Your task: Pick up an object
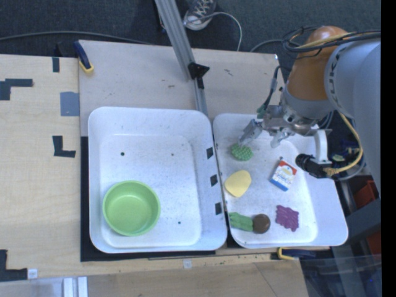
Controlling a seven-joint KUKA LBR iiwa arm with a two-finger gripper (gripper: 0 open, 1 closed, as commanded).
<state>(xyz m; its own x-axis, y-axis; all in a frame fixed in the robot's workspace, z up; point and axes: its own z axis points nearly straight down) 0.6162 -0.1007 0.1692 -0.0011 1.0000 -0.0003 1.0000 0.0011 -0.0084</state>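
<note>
At the near edge of the right bin lie one green block touching one brown ball, and one purple piece beside them; further in are one yellow lump and one small white carton; the left bin holds one green bowl. Furthest lies one green round bumpy object; the gripper hangs just above and beside it, its fingers spread apart, holding nothing.
</note>
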